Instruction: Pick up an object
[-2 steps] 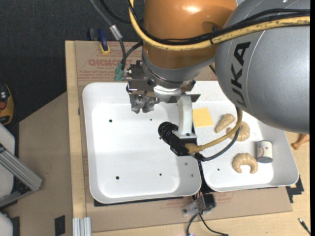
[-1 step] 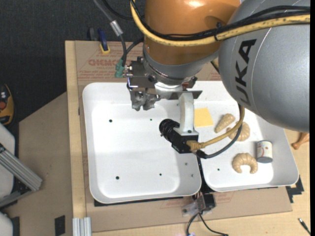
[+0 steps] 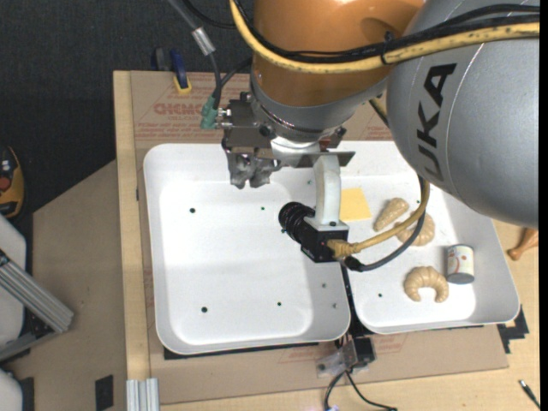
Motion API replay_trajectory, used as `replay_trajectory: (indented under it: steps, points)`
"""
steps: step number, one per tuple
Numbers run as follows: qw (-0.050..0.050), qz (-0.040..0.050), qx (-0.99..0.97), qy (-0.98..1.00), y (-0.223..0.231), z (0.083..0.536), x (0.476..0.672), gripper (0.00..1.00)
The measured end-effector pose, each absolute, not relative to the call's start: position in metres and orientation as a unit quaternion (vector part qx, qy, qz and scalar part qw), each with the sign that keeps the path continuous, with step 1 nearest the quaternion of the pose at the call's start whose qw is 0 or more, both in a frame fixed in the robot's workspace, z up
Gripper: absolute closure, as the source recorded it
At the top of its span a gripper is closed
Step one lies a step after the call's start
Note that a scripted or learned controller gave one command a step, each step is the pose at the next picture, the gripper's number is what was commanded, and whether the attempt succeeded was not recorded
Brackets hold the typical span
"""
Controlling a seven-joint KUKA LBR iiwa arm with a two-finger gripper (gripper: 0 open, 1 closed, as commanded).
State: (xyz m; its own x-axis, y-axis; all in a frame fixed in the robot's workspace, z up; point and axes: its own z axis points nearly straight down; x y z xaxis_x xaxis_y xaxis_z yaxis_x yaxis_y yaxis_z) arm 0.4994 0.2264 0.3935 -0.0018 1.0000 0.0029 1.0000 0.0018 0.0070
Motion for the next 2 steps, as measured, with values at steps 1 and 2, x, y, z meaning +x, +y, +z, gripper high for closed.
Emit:
replay_trajectory:
  steps: [1,2]
  points:
    - [0.002,0.0042,0.706,0.708,0.227,0.404,0.500,1.00]
    - [0.002,0.0050,0.706,0.709,0.228,0.414,0.500,1.00]
